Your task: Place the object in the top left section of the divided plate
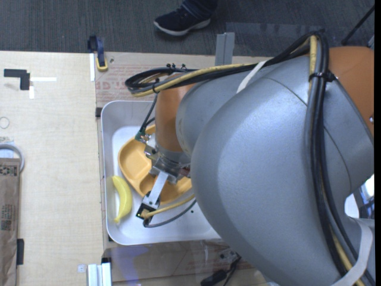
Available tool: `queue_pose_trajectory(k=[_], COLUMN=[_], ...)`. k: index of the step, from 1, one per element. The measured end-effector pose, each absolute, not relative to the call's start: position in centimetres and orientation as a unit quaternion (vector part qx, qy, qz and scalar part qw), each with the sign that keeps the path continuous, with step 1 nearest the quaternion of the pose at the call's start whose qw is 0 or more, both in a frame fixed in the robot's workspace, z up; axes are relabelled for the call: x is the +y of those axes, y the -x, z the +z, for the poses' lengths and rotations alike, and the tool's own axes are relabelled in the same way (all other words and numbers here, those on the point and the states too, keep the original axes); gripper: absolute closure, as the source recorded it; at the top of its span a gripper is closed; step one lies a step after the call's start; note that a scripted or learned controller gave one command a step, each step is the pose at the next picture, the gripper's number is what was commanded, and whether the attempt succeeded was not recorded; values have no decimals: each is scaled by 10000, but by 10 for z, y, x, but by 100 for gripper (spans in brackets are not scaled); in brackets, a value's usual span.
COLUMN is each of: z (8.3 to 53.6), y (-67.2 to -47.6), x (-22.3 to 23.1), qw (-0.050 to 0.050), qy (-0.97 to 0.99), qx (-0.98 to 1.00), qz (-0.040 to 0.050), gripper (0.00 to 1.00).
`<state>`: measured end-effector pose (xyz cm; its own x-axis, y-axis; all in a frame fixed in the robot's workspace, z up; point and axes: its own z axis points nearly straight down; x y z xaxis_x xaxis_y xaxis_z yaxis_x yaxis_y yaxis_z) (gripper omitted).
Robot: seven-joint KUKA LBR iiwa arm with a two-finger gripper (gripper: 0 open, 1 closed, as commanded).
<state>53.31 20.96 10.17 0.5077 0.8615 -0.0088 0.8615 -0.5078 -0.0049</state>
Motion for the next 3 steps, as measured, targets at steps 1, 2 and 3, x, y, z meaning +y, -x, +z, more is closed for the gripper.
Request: queue_pose_trajectory(k=[1,2,3], z=[232,307,357], y=[-478,-555,-606], x=[229,229,211], qw=[14,12,6], qy=[-9077,-8450,-7585], qx=[4197,5347,6516], qz=[-37,-39,-32], gripper=[100,100,100])
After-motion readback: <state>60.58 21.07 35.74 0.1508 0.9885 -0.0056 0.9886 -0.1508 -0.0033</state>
